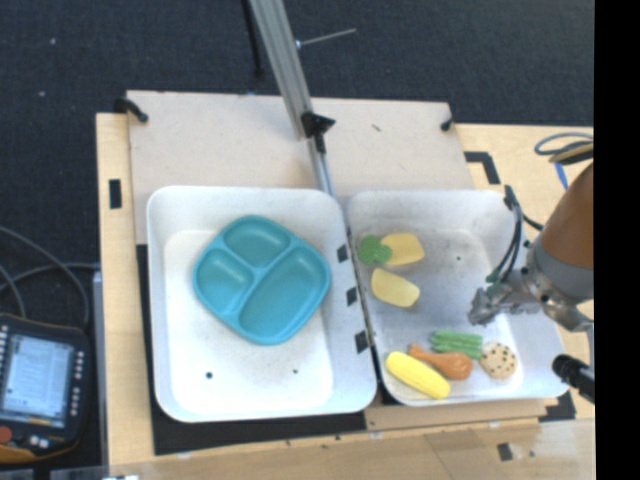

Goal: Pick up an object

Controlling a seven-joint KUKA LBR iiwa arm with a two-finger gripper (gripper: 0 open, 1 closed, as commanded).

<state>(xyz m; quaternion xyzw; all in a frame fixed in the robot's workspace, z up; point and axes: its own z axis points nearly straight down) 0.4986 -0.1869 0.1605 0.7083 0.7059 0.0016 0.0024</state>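
My gripper (484, 308) hangs over the right side of the right bin (450, 208), just above and right of the green bean pod (457, 342). Below it lie a round cookie (498, 359), an orange carrot (443, 361) and a yellow corn cob (417, 375) near the bin's front. Further left sit a yellow potato-like piece (394, 288), another yellow piece (402, 249) and a small green item (373, 250). Nothing shows between the gripper's tips.
The left bin (180, 218) holds a blue divided plate (263, 278). A metal camera pole (285, 58) slants up from between the bins. The grey arm with its orange band (572, 228) comes in from the right edge.
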